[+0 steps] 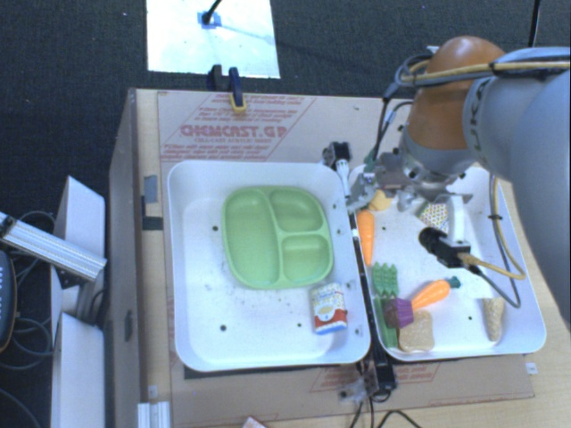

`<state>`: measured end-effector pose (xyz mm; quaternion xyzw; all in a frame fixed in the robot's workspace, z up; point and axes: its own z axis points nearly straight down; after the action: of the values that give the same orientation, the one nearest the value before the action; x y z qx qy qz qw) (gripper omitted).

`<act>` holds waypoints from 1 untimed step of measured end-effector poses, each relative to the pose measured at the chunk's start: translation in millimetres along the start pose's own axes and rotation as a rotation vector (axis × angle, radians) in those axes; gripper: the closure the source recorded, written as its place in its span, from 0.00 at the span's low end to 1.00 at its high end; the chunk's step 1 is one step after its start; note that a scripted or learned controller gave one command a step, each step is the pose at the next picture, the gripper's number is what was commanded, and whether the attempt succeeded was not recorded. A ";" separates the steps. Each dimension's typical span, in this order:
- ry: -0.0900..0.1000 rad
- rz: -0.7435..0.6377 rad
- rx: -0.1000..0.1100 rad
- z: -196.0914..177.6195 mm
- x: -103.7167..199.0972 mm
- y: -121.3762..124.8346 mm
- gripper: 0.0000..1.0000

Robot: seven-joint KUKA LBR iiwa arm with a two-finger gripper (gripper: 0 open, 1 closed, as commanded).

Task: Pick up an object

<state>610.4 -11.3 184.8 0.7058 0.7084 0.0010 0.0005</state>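
- arm (pixel 500 105) comes in upper right; its pincer (pixel 385 193) sits low at the right bin's (pixel 522 319) top-left corner, can't tell its state
- one green divided plate (pixel 277 236), left bin (pixel 205 328)
- two orange carrots (pixel 366 236), right bin
- one small carton (pixel 328 308), lower middle

Green divided plate (pixel 275 236) in the left bin (pixel 192 266), small carton (pixel 328 308) just beside it.
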 end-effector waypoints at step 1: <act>-0.002 0.003 0.002 53.4 -82.5 48.5 0.00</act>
<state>659.4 -93.6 131.5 0.7067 0.7075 -0.0006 0.0005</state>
